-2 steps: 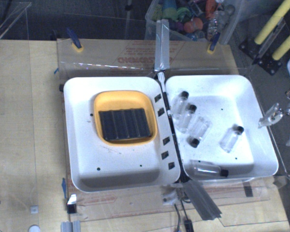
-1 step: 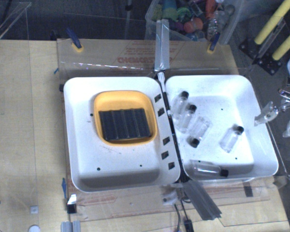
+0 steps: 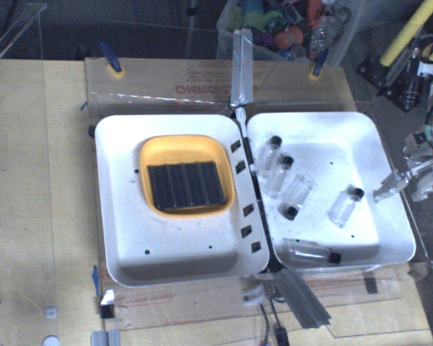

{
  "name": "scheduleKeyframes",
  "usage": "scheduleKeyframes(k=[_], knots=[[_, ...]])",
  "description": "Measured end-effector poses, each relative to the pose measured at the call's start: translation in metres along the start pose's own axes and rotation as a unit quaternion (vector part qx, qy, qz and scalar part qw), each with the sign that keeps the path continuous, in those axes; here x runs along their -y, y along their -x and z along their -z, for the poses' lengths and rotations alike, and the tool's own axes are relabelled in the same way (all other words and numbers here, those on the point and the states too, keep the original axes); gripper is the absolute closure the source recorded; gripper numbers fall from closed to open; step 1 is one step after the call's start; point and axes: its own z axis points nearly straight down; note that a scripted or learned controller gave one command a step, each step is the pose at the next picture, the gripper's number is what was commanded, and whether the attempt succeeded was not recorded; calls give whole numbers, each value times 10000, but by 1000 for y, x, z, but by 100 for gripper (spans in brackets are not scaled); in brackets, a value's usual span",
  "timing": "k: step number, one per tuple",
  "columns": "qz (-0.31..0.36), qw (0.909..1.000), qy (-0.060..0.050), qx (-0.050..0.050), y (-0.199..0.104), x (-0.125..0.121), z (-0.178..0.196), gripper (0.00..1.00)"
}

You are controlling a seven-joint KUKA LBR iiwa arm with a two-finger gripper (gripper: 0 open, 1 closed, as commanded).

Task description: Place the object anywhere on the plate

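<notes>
In the camera view, several small clear vials (image 3: 344, 206) with black caps lie in the right bin (image 3: 390, 236), well apart from the yellow plate (image 3: 185, 147) in the left bin (image 3: 115, 193). The gripper (image 3: 390, 186) hangs at the right bin's right rim, holding nothing; I cannot tell how its jaws stand. The vials look light, stiff, slippery and probably fragile, so I would take one across the middle of its body.

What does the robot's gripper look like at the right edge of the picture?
The gripper is pale grey metal, with a slim light finger pointing toward the right bin. Behind it sit silvery, blocky parts with dark gaps. Finer markings or cables are too small to tell.
</notes>
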Motion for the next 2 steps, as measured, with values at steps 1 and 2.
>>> scheduleKeyframes(k=[1, 2], knots=[[151, 9999, -26, -5, 0, 6, 10, 0], [88, 10000, -27, -4, -1, 34, 30, 0]])
